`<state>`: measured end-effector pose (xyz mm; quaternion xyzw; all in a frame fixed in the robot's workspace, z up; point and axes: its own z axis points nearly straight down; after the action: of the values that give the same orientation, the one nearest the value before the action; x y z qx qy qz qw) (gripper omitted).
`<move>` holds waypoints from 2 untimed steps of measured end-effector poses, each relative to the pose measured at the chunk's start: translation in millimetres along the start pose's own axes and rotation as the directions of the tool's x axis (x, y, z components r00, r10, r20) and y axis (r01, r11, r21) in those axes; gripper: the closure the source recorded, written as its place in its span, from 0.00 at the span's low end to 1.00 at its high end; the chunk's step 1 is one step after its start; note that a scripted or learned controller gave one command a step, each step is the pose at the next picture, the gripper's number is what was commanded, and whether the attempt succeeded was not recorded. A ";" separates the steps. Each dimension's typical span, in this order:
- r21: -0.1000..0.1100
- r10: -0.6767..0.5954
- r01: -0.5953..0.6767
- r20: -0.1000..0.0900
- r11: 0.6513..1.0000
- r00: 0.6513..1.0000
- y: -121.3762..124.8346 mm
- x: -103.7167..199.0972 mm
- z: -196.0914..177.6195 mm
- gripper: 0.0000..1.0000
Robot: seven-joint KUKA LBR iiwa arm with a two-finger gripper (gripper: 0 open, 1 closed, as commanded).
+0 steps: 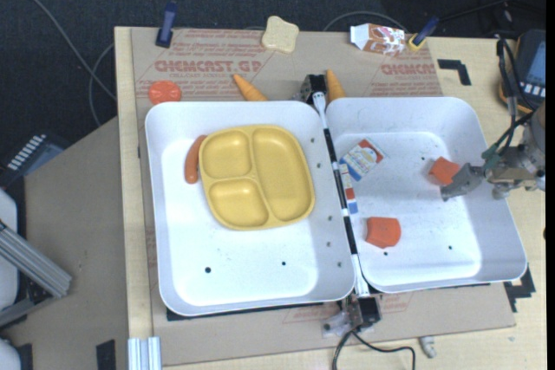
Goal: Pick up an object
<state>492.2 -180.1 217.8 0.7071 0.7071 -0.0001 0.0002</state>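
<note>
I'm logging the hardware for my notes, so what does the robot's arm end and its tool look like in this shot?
Reaching in from the right edge is a small grey metal tool with a dark, blunt tip, blurred in this view. Behind it sits a pale grey, boxy wrist section, with thin dark cables looping above it toward a dark unit at the edge. No markings are legible.

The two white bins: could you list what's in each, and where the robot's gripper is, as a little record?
left bin: yellow divided plate; orange sausage-shaped toy beside the plate's left edge
right bin: small printed carton; orange block; orange-red block
gripper: over the right bin's right side, next to the orange-red block
holding anything: cannot tell
outside the bins: bread-shaped toy, carrot-shaped toy
</note>
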 end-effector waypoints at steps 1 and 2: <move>0.001 0.000 0.000 0.001 1.000 1.000 69.9 -43.7 74.2 0.00; 0.003 -0.004 0.004 -0.008 1.000 1.000 92.0 -35.1 134.1 0.00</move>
<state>584.3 -215.2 83.7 0.7058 0.7084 0.0014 -0.0037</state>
